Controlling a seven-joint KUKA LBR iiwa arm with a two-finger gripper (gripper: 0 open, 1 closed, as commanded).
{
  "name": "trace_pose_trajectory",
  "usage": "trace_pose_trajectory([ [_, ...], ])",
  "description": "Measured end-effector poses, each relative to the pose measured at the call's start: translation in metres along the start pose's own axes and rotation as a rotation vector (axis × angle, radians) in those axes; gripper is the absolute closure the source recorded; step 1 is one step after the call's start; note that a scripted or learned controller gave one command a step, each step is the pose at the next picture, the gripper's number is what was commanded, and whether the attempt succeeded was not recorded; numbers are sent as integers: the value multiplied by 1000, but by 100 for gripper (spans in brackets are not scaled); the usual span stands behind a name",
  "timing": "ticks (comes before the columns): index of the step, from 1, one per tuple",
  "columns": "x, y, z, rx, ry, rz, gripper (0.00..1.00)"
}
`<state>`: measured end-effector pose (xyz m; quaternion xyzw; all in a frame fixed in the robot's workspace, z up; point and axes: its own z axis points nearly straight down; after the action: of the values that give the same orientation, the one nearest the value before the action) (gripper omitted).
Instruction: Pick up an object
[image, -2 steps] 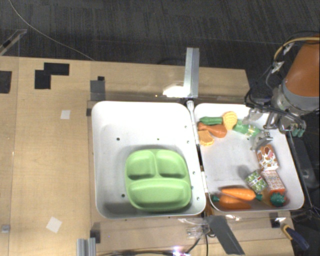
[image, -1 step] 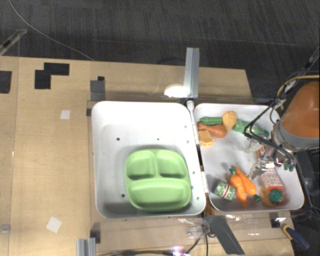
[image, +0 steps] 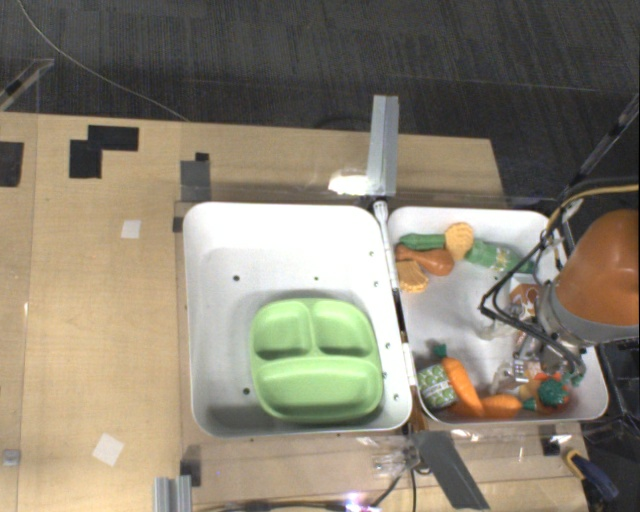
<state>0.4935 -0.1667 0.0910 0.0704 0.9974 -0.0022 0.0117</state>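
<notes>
I'm watching the gripper (image: 537, 368) hanging over the right white bin (image: 470, 320), pincer state unreadable. Orange plastic carrots (image: 462, 386) are lying at its nine o'clock; a green divided plastic tray (image: 316, 358) is sitting in the left white bin (image: 220, 300).

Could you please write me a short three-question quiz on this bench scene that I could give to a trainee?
1. True or false: the green divided tray lies in the left bin.
2. Which bin is the gripper above? A) the left bin B) the right bin C) neither, it is above the bare bench
3. Fill in the missing word: the orange carrot lies near the right bin's ______ edge, the one closest to the bottom of the picture.

Key
1. True; the tray sits alone there, toward the front.
2. B; the arm reaches in from the right and hangs over that bin's front right part.
3. Front.
</notes>
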Motion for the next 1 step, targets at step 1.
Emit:
trace_pose_trajectory([
  [1, -6, 1, -14, 2, -17, -7, 100],
])
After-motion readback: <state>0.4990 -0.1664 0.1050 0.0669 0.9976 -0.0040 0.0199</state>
